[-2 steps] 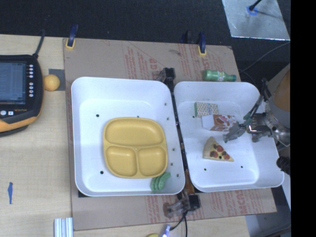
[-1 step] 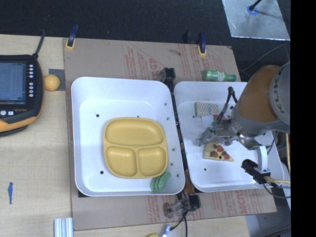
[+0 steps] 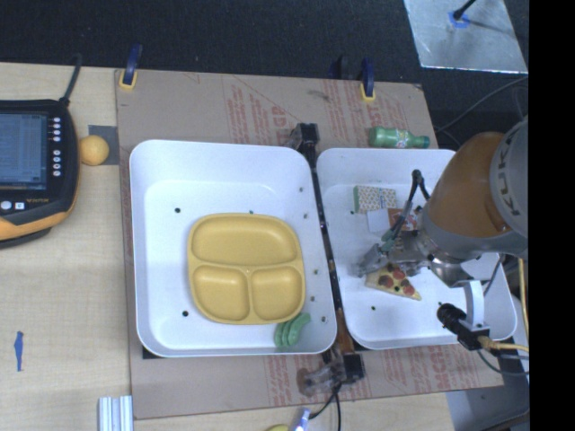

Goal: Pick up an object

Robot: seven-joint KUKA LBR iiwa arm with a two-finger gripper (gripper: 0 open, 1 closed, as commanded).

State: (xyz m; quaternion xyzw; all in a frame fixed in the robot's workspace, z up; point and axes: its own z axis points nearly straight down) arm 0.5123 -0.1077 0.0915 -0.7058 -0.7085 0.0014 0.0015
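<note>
My hand: my hand is low in the right bin, near the middle of its floor, and I cannot tell from this view how it is set or whether it has anything.
My arm: my grey arm comes in from the right, its orange band over the right half of the right bin.
Pizza slice: a toy pizza slice lies flat on the bin floor just below my hand, its point toward the right; whether it touches my hand I cannot tell.
Small card: a small green and white packet lies near the bin's upper wall, above my hand and apart from it.
Right bin: the white right bin sits beside the left one, their walls meeting at the middle.
Left bin: the white left bin holds a yellow divided plate in its middle and a green toy at the lower right corner, just beside the plate.
Table: the table carries a brown board under both bins; a green bottle lies on the board above the right bin.
Far left: a control pendant rests on the table with a yellow ball just beside it.
</note>
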